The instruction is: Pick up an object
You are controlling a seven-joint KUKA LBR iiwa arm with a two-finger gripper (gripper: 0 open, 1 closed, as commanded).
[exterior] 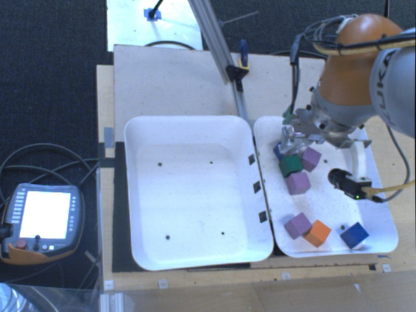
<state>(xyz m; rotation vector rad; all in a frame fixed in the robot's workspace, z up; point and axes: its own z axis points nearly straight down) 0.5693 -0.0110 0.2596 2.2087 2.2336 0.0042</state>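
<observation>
Green block lay in the right bin, touching a purple block; the pincer hung directly over it, whether gripping it I cannot tell.

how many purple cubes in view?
3, all in the right bin: one beside the gripper, one mid-bin, one touching the orange cube. The arm may hide more.

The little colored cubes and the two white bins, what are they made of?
The cubes, like the orange cube and the blue cube, look like painted wood or foam: flat matte color, crisp edges, no shine. I can't tell which. The white bins look like thin molded plastic, with smooth rounded rims and a soft sheen.
</observation>
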